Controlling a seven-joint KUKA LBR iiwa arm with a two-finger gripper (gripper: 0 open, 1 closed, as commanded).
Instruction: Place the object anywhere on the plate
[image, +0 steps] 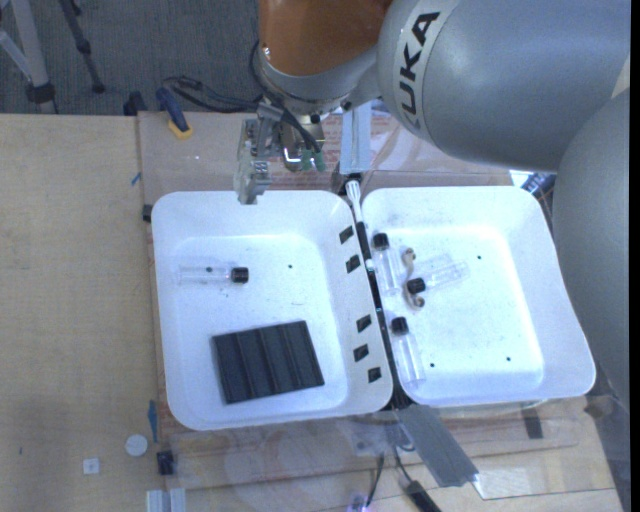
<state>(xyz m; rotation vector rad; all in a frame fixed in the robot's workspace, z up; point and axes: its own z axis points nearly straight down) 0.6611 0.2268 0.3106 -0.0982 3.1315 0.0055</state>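
Vial (212, 273) lies in left bin (180, 215), below raised hand (255, 175).

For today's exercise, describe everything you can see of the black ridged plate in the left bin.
The black plate is a flat rectangle, matte and dark like plastic or rubber, with parallel grooves dividing it into four strips. It lies flat on the floor of the left bin, towards the near edge, turned slightly askew to the bin's walls. Nothing rests on it. A clear vial with a black cap lies apart from it, farther back in the same bin.
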